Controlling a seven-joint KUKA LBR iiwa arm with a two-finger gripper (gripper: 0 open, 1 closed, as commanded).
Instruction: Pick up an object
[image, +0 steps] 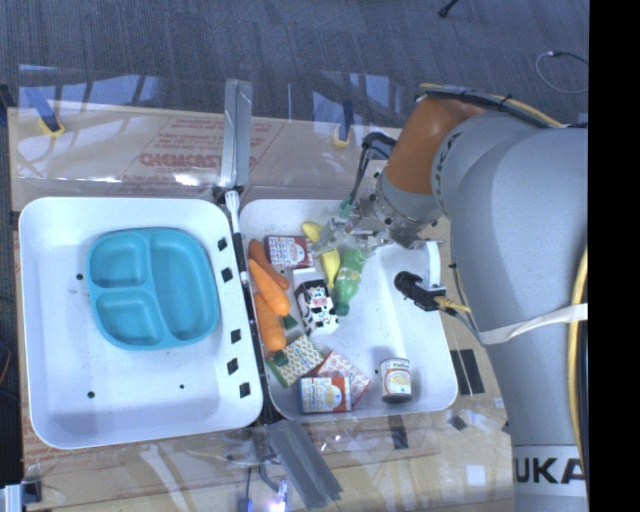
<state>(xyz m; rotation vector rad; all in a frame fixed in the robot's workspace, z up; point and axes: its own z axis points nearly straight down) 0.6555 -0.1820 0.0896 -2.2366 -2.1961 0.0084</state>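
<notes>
The right bin (425, 345) holds a jumble of small items. Two orange carrots (270, 292) lie along its left wall, next to a red carton (288, 250). A green bottle (350, 276) and a yellow piece (329, 266) lie near the middle, and a black-and-white cow-patterned carton (318, 306) sits below them. A small yellow fruit (312, 232) rests near the far wall. My gripper (352, 228) hangs low over the far part of this bin, just above the green bottle and right of the yellow fruit. The wrist hides its tip.
A small can (396, 380), two juice cartons (322, 394) (346, 368) and a checkered packet (298, 358) lie at the bin's near end. The left bin (50, 380) holds a blue divided plate (153, 287). A metal divider (237, 130) stands between the bins at the back.
</notes>
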